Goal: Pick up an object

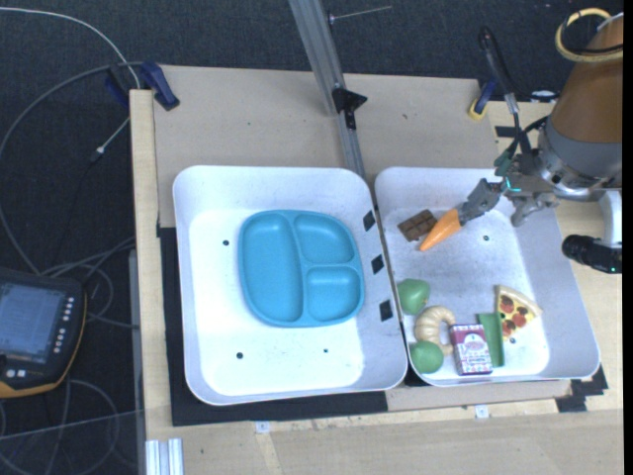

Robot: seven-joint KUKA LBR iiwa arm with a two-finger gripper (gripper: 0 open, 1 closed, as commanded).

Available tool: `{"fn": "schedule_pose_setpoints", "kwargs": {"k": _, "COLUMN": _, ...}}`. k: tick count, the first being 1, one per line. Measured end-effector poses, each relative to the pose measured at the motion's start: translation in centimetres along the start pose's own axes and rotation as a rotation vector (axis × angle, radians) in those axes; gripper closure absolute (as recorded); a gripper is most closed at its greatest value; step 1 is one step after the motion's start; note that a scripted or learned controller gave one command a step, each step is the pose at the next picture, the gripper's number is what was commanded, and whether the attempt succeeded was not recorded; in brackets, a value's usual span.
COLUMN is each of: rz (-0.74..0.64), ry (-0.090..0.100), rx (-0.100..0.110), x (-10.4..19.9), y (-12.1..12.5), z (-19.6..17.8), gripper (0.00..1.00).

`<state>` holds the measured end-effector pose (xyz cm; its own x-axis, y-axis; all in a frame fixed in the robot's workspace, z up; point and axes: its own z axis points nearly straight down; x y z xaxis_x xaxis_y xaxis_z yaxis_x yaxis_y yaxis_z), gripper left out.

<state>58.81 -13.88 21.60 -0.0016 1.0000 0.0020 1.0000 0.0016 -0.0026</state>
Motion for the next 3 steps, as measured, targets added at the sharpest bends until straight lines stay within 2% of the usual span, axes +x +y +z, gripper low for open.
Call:
{"fn": "schedule_pose_setpoints", "kwargs": {"k": 1, "rz": 0.0, "ry": 0.0, "rx": -0.001, "x": 0.0, "y": 0.0, "z": 0.0, "gripper": 0.0}}
{"fn": "schedule_pose_setpoints", "kwargs": {"k": 2, "rz": 0.001, "ry": 0.0, "rx": 0.005, "x": 0.6, "y": 0.0, "z": 4.4, "gripper": 0.0}}
{"fn": "schedule_pose_setpoints", "kwargs": {"k": 3, "rz": 0.002, "ry": 0.001, "rx": 0.006, "x": 0.1, "y": 0.2, "z": 10.5, "gripper": 0.0}}
